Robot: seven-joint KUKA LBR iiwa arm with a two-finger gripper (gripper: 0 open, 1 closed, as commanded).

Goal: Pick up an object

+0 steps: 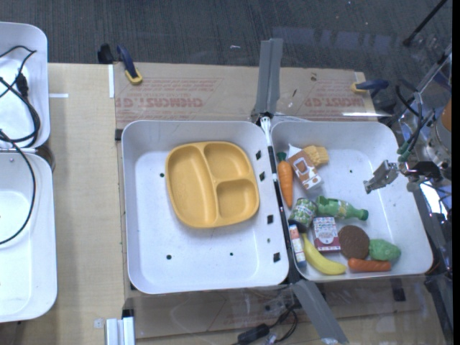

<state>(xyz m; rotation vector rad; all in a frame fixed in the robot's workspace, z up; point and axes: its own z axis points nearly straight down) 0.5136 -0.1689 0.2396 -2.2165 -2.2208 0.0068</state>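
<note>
Tool [379,177] hovers near right bin's [359,136] right edge, finger spread indiscernible.

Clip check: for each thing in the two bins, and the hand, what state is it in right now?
hand: above the right bin, nothing held
yellow plate: face up in the left bin, compartments bare
banana: lying flat near the right bin's front wall
green bottle: on its side
upper carrot: lying along the divider
lower carrot: lying at the front edge
brown disc: flat
</note>
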